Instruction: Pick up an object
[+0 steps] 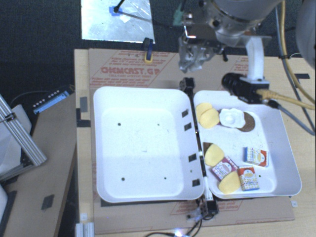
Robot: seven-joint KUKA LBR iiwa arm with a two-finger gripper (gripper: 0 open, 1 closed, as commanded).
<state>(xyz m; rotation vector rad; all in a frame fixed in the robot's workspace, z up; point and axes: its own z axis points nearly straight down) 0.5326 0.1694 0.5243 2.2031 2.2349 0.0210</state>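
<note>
My gripper [191,59] hangs high above the bench behind the bins, over the cardboard near the back end of the divide between them. In the right bin [284,147] lie two yellow rounded pieces [208,116], a white disc [230,117] on a brown disc [248,124], another yellow piece [214,155], a red packet [223,168], a further yellow piece [229,182] and two small printed boxes [255,156] [249,178]. None of them is near the gripper.
The left bin [143,142] sits beside the right one, with black clips [195,147] along the shared rim. A yellow-and-blue clamp [148,51] stands on the cardboard at the back. A shiny sheet [117,14] lies beyond it.
</note>
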